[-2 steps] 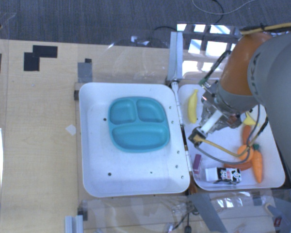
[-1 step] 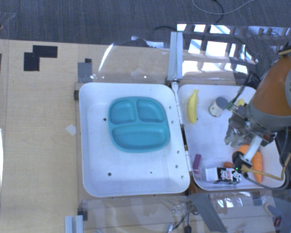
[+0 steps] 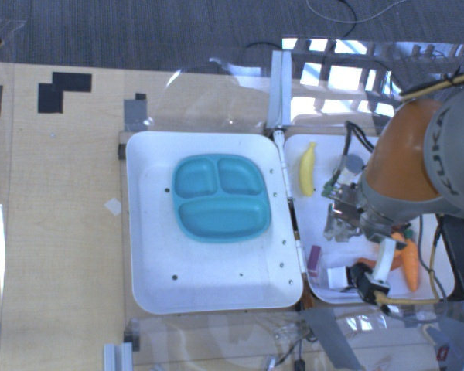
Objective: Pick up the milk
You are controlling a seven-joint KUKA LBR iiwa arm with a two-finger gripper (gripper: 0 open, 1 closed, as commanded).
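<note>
Camera view, layout: two white bins sit side by side on the bench. The left bin carries a blue divided plate.
Camera view, right bin: a banana lies at the far side and a carrot at the near right.
Milk: I take the white carton in the right bin's near left corner for it. It lies flat, just beside a small pink-edged box, and I can't read a label.
My arm: it reaches in from the right, and its bulk covers much of the right bin.
My pincer: it hangs over the middle of the right bin, between the banana and the carton and apart from both. I cannot tell whether it is released or clenched, and I see nothing held in it.
Risk, aim: the carton is tucked in a corner, so I may strike the bin wall or take the pink-edged box instead.
Risk, grip: the carton lies flat, so it could slide away as I close on it.
</note>
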